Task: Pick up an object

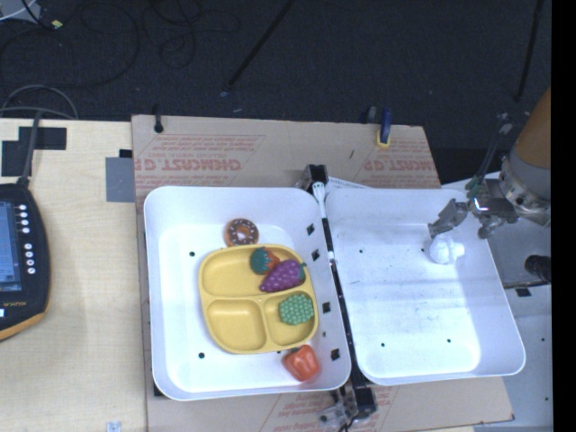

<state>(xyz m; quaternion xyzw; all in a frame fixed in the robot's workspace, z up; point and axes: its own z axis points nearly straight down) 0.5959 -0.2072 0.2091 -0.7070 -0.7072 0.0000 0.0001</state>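
White object (445, 251) in the right bin (423, 331) sits just below the tool (459, 216), fingers spread and holding nothing: approach step, next needs lowering around it and closing.

Two bins are set side by side at mid-frame. In the left bin (171, 286), a divided tray (229, 318) is placed centrally; a grape bunch (282, 275) and a round toy (295, 309) are held in its right compartments. A doughnut (241, 232) is found just above the tray, a pepper (302, 363) just below it. In the right bin (405, 331), a small lump (445, 251) is seen at upper right.
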